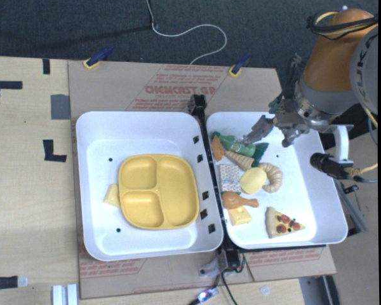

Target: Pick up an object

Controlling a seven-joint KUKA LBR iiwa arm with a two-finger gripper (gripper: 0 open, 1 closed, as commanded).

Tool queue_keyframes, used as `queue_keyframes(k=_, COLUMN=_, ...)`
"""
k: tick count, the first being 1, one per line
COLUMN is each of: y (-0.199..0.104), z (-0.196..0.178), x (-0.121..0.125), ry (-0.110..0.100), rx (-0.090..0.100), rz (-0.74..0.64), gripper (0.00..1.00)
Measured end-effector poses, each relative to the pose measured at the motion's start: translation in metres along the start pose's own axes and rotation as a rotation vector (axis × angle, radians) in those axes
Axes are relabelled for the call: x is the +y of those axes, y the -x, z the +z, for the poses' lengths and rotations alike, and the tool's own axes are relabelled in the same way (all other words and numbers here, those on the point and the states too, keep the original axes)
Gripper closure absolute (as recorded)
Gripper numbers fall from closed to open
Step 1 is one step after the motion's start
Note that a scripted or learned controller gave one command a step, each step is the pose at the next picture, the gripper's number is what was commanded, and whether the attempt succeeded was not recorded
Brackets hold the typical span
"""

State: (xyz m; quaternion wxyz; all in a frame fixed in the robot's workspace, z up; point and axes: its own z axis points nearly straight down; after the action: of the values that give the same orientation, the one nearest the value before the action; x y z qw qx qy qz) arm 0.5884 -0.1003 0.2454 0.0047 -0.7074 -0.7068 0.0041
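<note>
The right bin (317,189) holds several toy foods: a green packet (237,146), a cone (242,160), a yellow lemon (253,180), a tan croissant (274,176), a drumstick (238,201), a cheese cube (240,216) and a pizza slice (281,223). My gripper (267,139) hangs over the far part of this bin, just right of the green packet. It is open, with one finger slanting down-left toward the packet and nothing between the fingers.
The left bin (95,145) carries a yellow divided plate (159,191) and a pale wedge (110,196) beside it. An orange piece (216,149) and a patterned wrapper (228,176) lie against the right bin's left wall. A cable (190,30) runs behind the bins.
</note>
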Motion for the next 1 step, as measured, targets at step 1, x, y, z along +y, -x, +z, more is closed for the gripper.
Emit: queue_keyframes(k=1, y=0.0, z=-0.0058, x=0.0021, ry=0.011, rx=-0.001, rz=-0.002, gripper=0.0)
